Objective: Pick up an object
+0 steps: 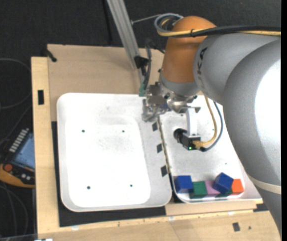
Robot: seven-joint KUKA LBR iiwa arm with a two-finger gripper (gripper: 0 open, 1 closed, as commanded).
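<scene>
Several small blocks lie along the near edge of the right bin (203, 159): a blue block (183, 183), a green block (199, 189), a pink block (212, 189), a second blue block (224, 182) and an orange block (237, 186). My gripper (150, 112) hangs at the far end of the divide between the two bins, well away from the blocks. Nothing shows between its fingers. The grey arm with its orange band (183, 49) covers the far and right parts of the right bin.
The left bin (106, 149) is a shallow white tray. A metal pole (123, 29) slants up behind the bins. A handheld pendant (18, 159) and cables lie off the bench at left.
</scene>
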